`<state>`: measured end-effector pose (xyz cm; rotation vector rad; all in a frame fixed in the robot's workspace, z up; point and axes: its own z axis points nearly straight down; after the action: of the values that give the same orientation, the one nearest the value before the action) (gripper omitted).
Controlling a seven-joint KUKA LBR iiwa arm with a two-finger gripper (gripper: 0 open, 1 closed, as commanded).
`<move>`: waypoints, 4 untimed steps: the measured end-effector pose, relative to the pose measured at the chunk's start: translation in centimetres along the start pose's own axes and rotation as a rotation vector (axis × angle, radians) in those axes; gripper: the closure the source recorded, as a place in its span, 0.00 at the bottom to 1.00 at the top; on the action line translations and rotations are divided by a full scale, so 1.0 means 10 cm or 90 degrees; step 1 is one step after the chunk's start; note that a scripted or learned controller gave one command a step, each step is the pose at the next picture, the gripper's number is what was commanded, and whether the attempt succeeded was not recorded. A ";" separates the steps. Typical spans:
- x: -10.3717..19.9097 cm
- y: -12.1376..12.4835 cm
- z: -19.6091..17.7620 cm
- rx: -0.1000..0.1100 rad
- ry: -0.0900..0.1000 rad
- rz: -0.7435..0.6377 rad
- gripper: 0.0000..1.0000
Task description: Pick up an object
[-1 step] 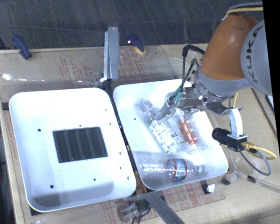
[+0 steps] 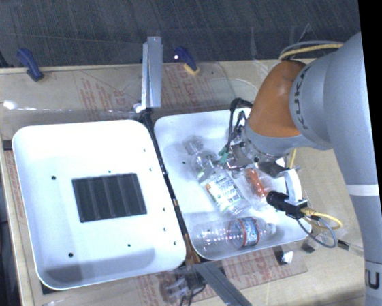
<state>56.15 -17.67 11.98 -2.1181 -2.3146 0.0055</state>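
Whether the jaws stand apart or together cannot be told: the two-finger gripper (image 2: 241, 158) is down among the clutter in the right-hand shallow white bin (image 2: 168, 134), near its right wall, and the wrist hardware hides its tip.

Just beside it, toward the bin's middle, lies a small clear plastic bottle with a white printed label (image 2: 224, 190), tilted on its side. It looks empty, so likely very light, thin-walled and slick; it would probably roll or squirt sideways if pinched near the rounded ends. The labelled midsection, taken across the short axis, seems the surest hold.

Along the bin's near edge lies a larger clear plastic bottle with a red-and-blue label (image 2: 238, 233), also on its side and equally apt to roll. A crumpled clear plastic piece (image 2: 194, 148) sits toward the far wall.

Outward, the orange-banded wrist bends steeply down over the bin's right wall, and the grey arm (image 2: 349, 124) rises off past the bench's right edge. The left-hand white bin with a dark ribbed panel (image 2: 109, 196) sits just beside.
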 end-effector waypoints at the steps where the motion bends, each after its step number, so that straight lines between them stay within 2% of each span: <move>1: 0.10 0.35 0.28 -0.002 -0.001 -0.011 0.00; 2: -0.31 -0.30 0.29 0.000 0.001 0.032 0.00; 3: -0.30 -0.29 0.18 -0.001 0.000 0.029 1.00; 4: 0.17 -0.12 -0.92 -0.003 0.000 -0.002 1.00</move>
<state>54.84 -16.10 21.19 -2.1167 -2.3208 0.0005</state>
